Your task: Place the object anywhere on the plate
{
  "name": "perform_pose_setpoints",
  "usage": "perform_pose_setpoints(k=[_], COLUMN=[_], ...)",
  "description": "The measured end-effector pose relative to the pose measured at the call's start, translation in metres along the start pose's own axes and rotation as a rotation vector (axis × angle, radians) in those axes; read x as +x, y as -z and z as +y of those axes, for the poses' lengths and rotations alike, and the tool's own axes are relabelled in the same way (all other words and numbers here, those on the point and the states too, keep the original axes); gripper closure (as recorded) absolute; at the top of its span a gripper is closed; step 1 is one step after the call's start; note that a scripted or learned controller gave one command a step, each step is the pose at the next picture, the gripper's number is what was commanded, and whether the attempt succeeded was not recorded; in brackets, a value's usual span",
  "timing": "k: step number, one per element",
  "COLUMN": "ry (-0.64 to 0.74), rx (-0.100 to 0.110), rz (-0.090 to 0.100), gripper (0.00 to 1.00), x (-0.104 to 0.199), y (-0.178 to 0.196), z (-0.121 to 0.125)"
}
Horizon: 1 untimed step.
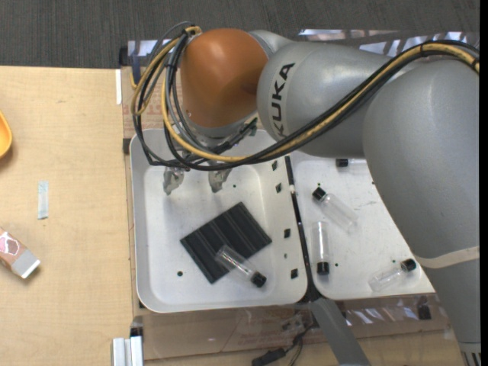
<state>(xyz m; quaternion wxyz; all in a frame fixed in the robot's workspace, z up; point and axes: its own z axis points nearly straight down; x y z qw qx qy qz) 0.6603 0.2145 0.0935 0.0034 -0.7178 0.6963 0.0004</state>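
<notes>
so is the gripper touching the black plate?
Apart. The camera view shows bare white bin floor between the gripper and the black plate, where a clear tube lies.

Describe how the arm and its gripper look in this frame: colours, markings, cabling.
The arm is smooth light grey with rounded, bulky links and black KUKA lettering on its side. Above the wrist sits a glossy orange band. Yellow and black cables run along the arm and loop around the wrist. The gripper has two short, metallic grey fingers.

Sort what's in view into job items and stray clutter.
Job: black ribbed plate; clear tube lying on it; tool, above the left bin.

Clutter: three clear tubes in the right bin; items on the wooden table.
</notes>
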Motion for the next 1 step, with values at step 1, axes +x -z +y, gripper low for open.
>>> perform_pose_setpoints(k=[1], ry=[0.717], rx=[-0.003], rz=[-0.001], gripper=[0.0], x=[-0.0142], y=[-0.0006], z=[0.0002])
